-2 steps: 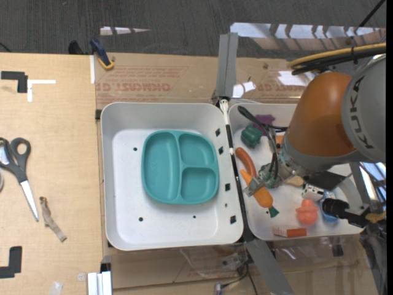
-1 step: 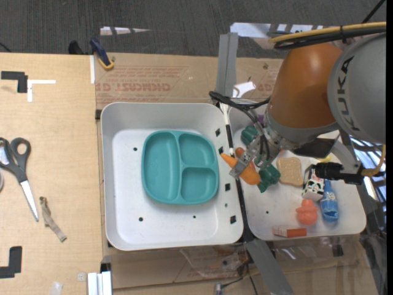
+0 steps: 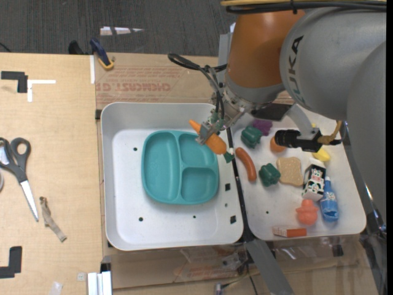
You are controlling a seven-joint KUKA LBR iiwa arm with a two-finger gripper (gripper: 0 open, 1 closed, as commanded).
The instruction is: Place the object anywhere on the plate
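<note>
While the tool [image 3: 212,129] hangs over the bin divider, I see an orange carrot [image 3: 214,142] clamped between its fingers. Just left of it sits the teal plate [image 3: 179,167].

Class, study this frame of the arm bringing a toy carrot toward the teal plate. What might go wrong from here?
1. The gripper pinches the orange carrot near one end, so it may slip or swing before release.
2. The carrot hangs over the right rim of the teal divided plate; released here, it could roll off into the left white bin.
3. It is close to the divider between bins, which could deflect it.
</note>
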